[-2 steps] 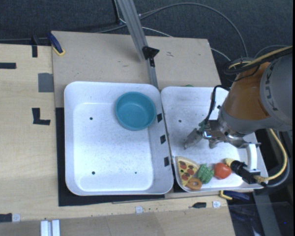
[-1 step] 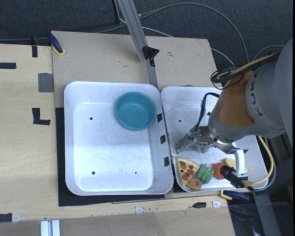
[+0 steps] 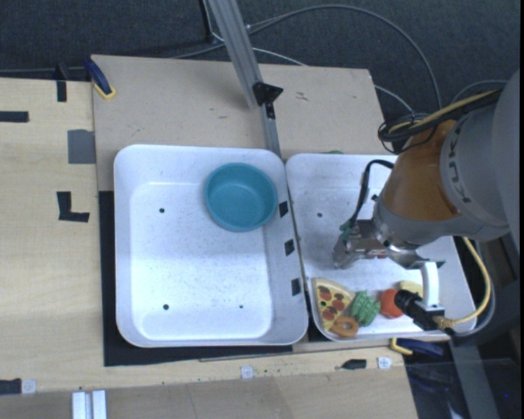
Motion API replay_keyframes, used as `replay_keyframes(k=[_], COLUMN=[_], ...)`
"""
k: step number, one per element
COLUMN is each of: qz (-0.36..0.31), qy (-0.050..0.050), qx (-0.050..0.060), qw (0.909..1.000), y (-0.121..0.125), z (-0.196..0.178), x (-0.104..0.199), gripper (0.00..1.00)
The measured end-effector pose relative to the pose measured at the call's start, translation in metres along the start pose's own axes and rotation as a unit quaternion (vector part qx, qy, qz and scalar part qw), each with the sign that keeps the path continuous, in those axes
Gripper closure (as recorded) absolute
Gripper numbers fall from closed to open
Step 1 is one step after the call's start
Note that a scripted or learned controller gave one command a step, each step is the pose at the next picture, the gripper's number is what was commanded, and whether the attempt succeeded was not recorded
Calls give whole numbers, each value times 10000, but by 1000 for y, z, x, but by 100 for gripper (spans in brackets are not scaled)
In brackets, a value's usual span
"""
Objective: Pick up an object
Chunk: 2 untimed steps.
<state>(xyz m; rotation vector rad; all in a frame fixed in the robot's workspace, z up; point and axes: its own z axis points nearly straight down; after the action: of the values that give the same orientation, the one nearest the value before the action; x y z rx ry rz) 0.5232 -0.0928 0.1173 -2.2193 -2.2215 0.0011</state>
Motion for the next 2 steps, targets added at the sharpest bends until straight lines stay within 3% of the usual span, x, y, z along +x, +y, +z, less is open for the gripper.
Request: replay_keyframes(k=[2], qz=[2], qy=[-4], qx=[-26], qw=[10000], y=[4], z=[-101], x=[-9], gripper=[100])
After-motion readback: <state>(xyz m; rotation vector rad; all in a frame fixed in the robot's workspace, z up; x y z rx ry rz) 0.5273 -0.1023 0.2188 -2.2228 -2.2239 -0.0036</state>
